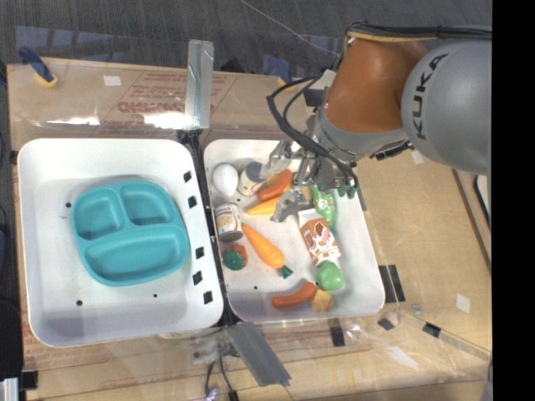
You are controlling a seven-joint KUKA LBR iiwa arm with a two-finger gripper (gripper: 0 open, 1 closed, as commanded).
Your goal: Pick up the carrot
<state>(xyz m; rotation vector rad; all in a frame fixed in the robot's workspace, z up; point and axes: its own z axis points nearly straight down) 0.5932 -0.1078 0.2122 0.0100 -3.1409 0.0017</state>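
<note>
The carrot, orange with a small green end, lies slanted in the middle of the right bin. My gripper hangs over the upper part of that bin, above and a little right of the carrot. Its two silver fingers stand apart, so it is open. A second orange carrot-like piece lies between the fingers, and I cannot tell whether they touch it. The carrot itself lies free on the bin floor.
The right bin also holds a white egg, a small can, a red-and-green fruit, a green bottle, a carton, a green fruit and a red-orange pepper. A teal divided plate sits in the left bin.
</note>
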